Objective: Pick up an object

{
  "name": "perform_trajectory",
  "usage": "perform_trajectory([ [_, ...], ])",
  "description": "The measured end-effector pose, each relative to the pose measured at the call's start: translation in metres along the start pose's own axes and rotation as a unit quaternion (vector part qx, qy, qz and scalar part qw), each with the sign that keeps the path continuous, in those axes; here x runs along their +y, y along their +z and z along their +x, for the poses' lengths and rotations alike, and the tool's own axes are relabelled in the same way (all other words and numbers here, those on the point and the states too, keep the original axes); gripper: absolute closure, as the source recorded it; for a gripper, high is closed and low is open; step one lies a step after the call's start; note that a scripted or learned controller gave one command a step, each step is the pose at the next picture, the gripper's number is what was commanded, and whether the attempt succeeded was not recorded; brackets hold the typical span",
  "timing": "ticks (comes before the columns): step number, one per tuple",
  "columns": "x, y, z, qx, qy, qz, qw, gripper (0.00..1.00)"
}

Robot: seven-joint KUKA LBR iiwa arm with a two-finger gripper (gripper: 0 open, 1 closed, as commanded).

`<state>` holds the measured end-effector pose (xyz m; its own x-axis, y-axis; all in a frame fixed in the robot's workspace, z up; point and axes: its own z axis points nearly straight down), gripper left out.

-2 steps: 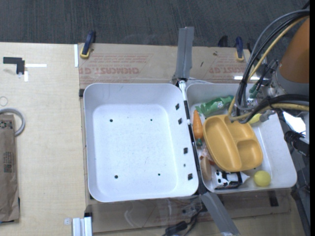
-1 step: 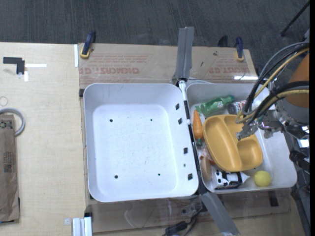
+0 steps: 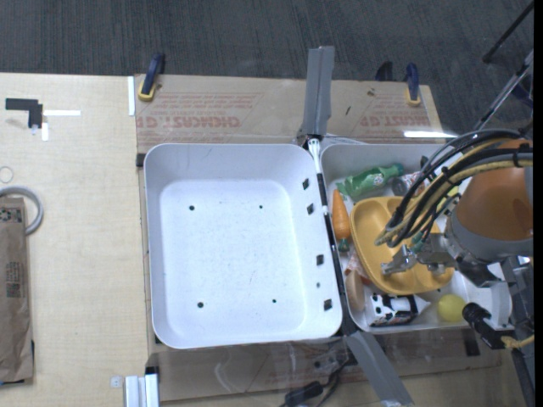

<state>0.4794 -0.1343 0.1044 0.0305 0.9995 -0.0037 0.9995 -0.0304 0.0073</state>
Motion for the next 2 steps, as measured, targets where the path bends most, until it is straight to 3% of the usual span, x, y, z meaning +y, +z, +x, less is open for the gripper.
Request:
perform_trajectory([
  [1, 0.03, 0.009, -0.021, 0.001, -0.071, 0.001, 0.9975, 0.0],
  [2, 0.031, 0.009, -0.055, 0.001, -0.182, -0.001, 0.9833, 0.0],
])
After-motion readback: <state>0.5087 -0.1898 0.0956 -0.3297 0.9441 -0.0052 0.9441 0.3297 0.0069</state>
